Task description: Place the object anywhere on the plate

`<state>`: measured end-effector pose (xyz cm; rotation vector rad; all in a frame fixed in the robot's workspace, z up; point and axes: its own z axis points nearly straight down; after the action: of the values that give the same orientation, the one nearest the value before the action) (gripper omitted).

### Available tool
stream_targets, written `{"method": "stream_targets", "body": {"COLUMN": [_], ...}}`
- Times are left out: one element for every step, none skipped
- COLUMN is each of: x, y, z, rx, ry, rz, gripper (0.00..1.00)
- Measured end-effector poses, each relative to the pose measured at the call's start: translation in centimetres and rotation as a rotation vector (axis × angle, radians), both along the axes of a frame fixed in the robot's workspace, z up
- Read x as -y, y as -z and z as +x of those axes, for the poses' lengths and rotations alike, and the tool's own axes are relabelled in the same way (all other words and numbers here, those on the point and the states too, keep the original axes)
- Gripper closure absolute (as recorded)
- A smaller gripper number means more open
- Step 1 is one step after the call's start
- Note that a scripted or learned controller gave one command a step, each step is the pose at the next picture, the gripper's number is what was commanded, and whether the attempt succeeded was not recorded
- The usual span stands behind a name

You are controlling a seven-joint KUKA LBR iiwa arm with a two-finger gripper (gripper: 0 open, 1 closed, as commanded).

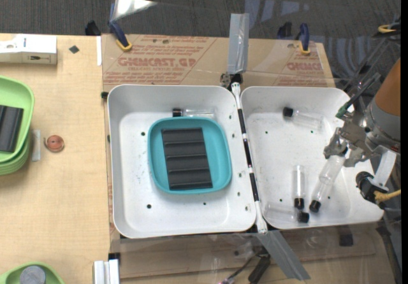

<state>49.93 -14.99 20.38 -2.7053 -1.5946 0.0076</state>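
I see the gripper [339, 149] over the right bin [274, 101], near its right wall, fingers closed on the upper end of a clear tube [324, 182] that slants down to its black cap. Two more tubes lie in this bin. The teal plate [156, 149] sits in the left bin [127, 213], a ribbed black block on it.

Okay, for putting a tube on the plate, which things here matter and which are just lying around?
Part of the job:
teal plate in the left bin
clear tubes in the right bin
gripper over the right bin

Just lying about:
tube behind the plate
green tray
white box
orange clamps
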Motion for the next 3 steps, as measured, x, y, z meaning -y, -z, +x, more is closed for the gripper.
{"method": "stream_targets", "body": {"x": [-5.2, -5.1, 0.6], "y": [-0.5, -0.5, -2.9], "z": [-0.5, -0.5, 0.8], "rx": [0.0, 0.0, 0.001], "ry": [-0.164, -0.164, -0.121], "rz": [0.002, 0.002, 0.0], "gripper": [1.0, 0.0, 0.0]}}
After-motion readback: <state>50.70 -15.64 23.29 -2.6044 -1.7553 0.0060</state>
